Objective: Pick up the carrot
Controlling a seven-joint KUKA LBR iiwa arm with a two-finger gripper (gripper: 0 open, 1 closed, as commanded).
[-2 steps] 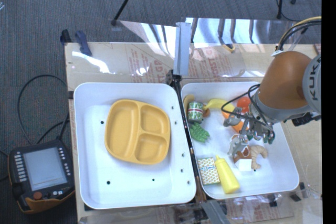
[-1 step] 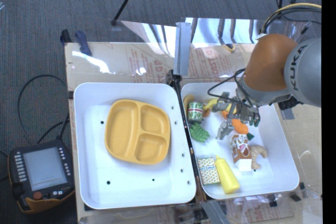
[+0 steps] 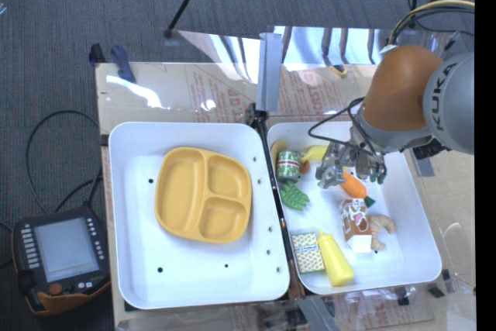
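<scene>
The carrot [image 3: 355,185] is a small orange piece with a green top. It lies in the right bin [image 3: 411,201], near the middle, just above a small carton. My gripper [image 3: 348,170] hangs directly over the carrot's upper left end, very close to it or touching it. The arm's orange band and grey wrist hide the bin's upper right part. I cannot make out whether the carrot sits between the fingers.
The right bin also holds a green can [image 3: 288,164], a yellow banana [image 3: 313,153], a green leafy toy [image 3: 294,196], a carton [image 3: 355,222], a tan ginger-like piece [image 3: 380,226], a yellow bottle [image 3: 335,258] and a small box [image 3: 308,252]. A yellow divided plate [image 3: 204,194] sits in the left bin [image 3: 132,244].
</scene>
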